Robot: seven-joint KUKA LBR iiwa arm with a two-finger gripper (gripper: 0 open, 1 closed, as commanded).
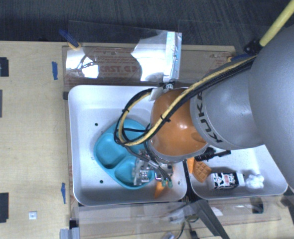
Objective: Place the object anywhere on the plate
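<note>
jaws (pixel 146 173): over near edge of blue plate (pixel 109 151) in left bin (pixel 82 133), we can't tell apart or together | object: we see small orange thing (pixel 159 189) just beside plate, below jaws, on bin floor | right bin (pixel 274 180): waffle-like piece (pixel 202 170), black-white item (pixel 223 179), white lump (pixel 255 181) | arm (pixel 246 108) covers middle

Grey arm (pixel 266 93) in from the right, orange wrist band (pixel 174 126) uppermost, end effector (pixel 148 174) pointing down.
</note>
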